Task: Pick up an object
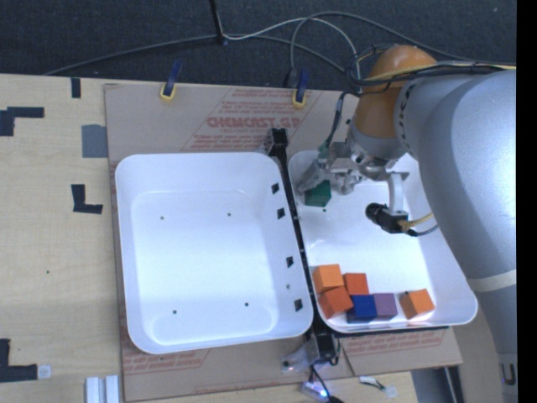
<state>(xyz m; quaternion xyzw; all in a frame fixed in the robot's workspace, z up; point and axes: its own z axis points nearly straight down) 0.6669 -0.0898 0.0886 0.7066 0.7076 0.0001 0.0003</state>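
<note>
Gripper [323, 180]: positioned over the far left corner of the right bin [436, 263], fingers closed around a green block [318, 196], which sits between them just above the bin floor. Left bin [138, 250]: white, adjoining the right bin. Near edge of right bin: cluster of blocks, comprising three orange blocks [328, 276] on the left, a blue block [362, 308], a purple block [385, 306] and one more orange block [416, 303] at the right end.
</note>
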